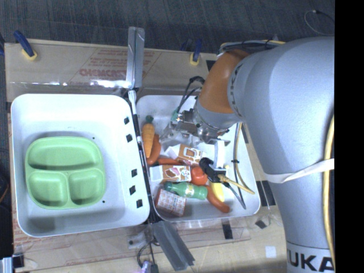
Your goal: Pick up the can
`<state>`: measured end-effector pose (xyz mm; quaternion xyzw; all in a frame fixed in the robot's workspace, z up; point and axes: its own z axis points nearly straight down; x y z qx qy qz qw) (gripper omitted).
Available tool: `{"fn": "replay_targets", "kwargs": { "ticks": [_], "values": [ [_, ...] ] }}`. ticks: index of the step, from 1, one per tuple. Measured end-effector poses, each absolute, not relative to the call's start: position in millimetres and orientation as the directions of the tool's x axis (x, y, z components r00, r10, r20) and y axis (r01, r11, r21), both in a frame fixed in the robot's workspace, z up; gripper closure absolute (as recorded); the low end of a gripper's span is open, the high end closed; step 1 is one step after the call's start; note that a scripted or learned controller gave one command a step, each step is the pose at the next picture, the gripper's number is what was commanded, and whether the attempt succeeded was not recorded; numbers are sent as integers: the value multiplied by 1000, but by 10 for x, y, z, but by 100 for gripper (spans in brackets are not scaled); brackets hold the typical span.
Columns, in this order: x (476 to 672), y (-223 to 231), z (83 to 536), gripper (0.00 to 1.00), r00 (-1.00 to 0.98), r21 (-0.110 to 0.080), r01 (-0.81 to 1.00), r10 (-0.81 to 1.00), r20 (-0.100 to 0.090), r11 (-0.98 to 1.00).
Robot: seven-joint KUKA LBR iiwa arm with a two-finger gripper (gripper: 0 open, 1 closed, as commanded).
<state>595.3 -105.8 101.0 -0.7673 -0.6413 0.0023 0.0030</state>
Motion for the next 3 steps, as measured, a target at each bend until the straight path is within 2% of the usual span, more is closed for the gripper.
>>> {"fn": "replay_targets", "kwargs": {
  "ticks": [1,2,3],
  "values": [
    [5107,-1126,942,0,368,-2,930,930,0,-368],
    [5589,-1577,1622,0,541,-5,841,841,0,-541],
    [5224,-1383,922,0,496,-1,868,868,1,-496]
  ]
}}
